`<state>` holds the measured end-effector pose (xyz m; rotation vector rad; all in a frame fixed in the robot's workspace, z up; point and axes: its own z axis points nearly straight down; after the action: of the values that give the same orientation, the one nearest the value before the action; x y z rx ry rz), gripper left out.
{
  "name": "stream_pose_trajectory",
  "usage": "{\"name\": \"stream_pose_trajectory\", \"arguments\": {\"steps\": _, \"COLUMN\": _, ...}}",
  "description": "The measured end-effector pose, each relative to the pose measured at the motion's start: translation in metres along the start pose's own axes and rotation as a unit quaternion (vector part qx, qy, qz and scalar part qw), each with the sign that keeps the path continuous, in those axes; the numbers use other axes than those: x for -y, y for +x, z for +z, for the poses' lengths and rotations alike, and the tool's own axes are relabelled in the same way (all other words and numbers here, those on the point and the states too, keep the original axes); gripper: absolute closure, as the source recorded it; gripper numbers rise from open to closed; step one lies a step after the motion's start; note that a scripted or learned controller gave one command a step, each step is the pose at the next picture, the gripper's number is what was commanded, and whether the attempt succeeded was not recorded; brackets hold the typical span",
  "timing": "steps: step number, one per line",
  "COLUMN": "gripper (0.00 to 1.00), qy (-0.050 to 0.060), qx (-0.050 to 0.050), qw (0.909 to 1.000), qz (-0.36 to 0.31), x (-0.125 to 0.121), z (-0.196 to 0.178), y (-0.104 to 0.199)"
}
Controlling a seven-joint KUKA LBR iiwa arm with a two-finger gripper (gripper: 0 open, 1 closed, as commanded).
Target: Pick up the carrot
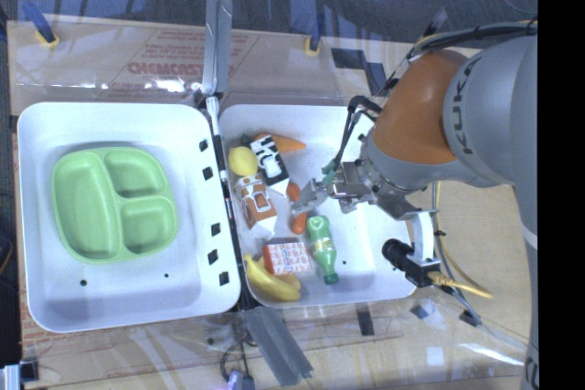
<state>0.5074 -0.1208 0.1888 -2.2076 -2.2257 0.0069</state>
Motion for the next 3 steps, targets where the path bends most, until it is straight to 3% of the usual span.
{"name": "stream_pose_trajectory", "arguments": {"steps": 1, "gripper": 0.0, "qy": -0.001, "qx": 0.001, "qw": 0.9922, "qz": 0.125, "x": -0.016, "z": -0.023, "y": 0.008}}
{"name": "stream_pose_trajectory", "arguments": {"steps": 2, "gripper": 0.0, "qy": -0.001, "qx": 0.0, "qw": 0.9937, "qz": 0.112, "x": -0.089, "z": -0.02, "y": 0.026}}
{"name": "stream_pose_trajectory", "arguments": {"steps": 3, "gripper": 0.0, "qy": -0.002, "qx": 0.0, "qw": 0.9963, "qz": 0.086, "x": -0.098, "z": 0.001, "y": -0.064}}
